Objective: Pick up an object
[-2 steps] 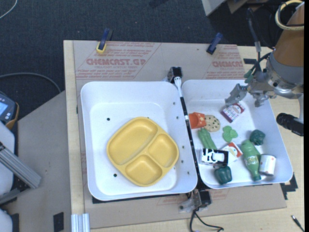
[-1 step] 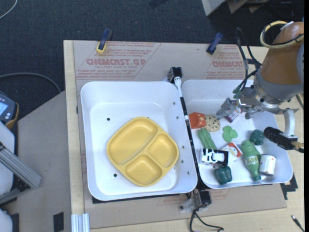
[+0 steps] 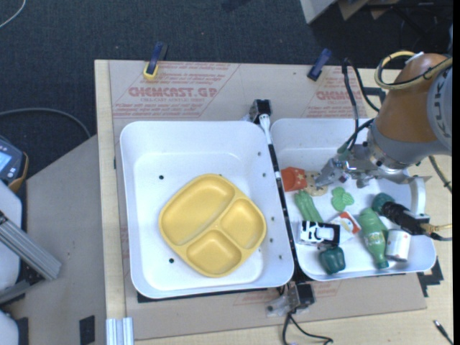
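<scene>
Gripper (image 3: 332, 178) low in right bin (image 3: 316, 136), just right of orange toy (image 3: 293, 178), likely lining up grasp. Finger state: cannot tell. Tray (image 3: 213, 225) lies well left.

Red lettering reading "CHEMCAST GP" is being displayed on the brown protective sheet (image 3: 180, 88) lying under the bins, with smaller red lines beneath it being too fine to be read. The same red print is being partly shown again behind the right bin (image 3: 302, 131).
</scene>
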### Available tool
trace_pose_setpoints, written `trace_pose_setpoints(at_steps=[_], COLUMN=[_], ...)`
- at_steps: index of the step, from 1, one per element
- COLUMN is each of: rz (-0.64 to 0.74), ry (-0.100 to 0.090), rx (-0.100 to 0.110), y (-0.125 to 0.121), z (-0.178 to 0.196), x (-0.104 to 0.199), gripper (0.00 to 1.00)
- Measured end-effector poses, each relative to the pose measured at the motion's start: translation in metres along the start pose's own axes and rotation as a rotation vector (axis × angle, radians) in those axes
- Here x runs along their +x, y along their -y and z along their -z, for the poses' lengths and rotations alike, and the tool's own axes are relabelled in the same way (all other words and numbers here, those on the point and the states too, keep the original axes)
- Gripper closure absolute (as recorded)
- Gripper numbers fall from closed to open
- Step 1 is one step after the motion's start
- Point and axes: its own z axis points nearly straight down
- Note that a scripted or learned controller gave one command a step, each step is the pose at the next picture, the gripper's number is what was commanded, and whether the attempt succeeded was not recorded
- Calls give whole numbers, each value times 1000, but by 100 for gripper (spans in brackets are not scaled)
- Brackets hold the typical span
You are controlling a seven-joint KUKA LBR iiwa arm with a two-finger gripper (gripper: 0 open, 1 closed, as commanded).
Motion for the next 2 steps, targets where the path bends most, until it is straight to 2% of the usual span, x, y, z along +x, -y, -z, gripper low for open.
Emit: trace_pose_setpoints(at_steps=[1,2], rz=[1,-2], ry=[2,6], rx=[-6,-14], y=[-1,-2], z=[-52,-38], x=[0,-1], gripper=[0,100])
